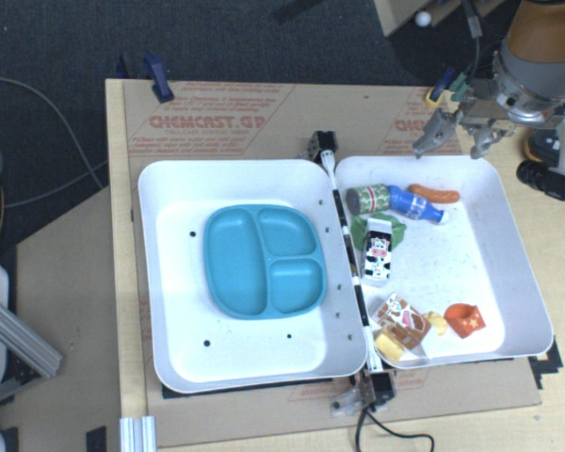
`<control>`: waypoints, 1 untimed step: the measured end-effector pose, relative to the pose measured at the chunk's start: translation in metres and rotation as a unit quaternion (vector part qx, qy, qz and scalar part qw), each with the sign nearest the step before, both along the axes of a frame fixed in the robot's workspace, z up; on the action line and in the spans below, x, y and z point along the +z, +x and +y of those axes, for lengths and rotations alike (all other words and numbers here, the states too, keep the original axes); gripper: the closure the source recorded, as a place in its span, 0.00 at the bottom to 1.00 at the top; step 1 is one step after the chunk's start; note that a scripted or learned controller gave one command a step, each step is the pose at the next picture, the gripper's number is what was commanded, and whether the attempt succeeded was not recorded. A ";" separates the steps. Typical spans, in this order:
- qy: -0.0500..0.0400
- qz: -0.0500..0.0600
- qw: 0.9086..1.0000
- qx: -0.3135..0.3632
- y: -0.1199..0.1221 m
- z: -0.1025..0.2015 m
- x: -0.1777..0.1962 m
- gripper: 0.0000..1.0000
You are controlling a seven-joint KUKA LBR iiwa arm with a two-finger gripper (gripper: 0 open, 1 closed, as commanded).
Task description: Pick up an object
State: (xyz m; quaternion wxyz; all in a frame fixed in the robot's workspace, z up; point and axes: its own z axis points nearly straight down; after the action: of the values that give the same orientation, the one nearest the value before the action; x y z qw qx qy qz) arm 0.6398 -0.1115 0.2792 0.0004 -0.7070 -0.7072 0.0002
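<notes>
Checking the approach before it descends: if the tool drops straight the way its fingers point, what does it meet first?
Probably the right bin's far rim, or bare floor just inside it; the tool hangs open above that edge. The sausage lies nearer the camera. Depth is unclear.

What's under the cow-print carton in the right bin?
The carton lies on a green piece, which sticks out at its upper left. How far that extends underneath is covered.

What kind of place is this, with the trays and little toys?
Probably a robotics lab test bench. A robot arm hangs its gripper over two white bins, one holding a blue divided plate, the other toy food like a small can.
</notes>
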 end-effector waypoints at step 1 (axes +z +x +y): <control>-0.003 -0.010 1.000 -0.001 -0.057 -0.001 -0.171 0.00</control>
State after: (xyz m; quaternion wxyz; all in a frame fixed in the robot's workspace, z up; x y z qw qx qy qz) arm 0.5829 -0.1125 0.1083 -0.0083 -0.7077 -0.7065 -0.0049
